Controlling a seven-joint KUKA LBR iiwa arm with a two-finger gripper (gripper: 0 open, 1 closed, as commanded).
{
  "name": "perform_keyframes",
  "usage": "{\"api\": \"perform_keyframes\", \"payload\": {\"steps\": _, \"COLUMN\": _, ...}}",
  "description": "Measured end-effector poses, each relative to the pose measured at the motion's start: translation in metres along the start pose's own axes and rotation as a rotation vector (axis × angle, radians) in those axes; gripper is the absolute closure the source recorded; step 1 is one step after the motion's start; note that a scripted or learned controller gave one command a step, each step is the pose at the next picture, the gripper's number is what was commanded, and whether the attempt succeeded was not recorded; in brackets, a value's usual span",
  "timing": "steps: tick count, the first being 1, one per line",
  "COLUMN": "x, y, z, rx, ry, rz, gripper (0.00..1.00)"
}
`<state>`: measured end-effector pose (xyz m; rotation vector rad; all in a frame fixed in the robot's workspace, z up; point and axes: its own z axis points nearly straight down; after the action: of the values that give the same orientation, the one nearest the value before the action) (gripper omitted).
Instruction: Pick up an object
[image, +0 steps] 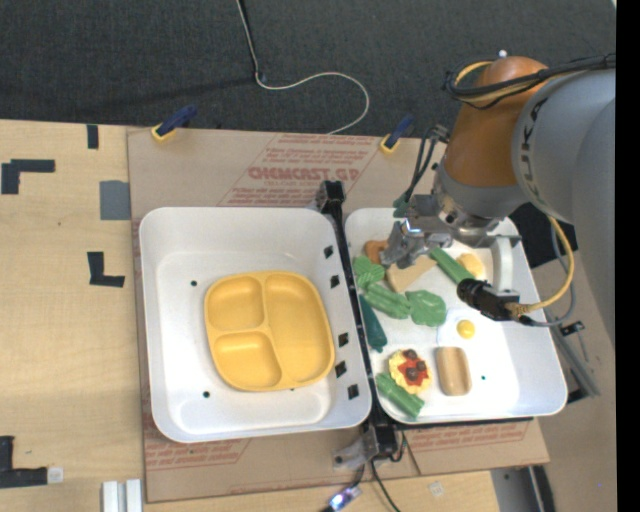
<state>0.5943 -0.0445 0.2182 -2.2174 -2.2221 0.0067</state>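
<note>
arm over right bin, nothing lifted yet.
gripper (405, 243) low at the toy food pile (405, 300) in right bin (520, 395); can't tell open/closed or any hold. grasp + lift left, i'd say. count: 2 bins, 1 yellow tray (268, 330) in left bin (170, 300), approx 8 food pcs.

Both white bins (160, 330) look like smooth, slightly glossy plastic. The yellow divided tray (268, 330) is matt plastic. Brown cardboard (290, 180) under them looks rough; the tabletop (50, 330) shows pale wood grain.
</note>
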Motion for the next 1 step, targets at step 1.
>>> {"api": "perform_keyframes", "payload": {"steps": 1, "x": -0.001, "y": -0.0124, "z": 0.0058, "rx": 0.002, "ry": 0.0, "rz": 0.001, "gripper": 1.0}}
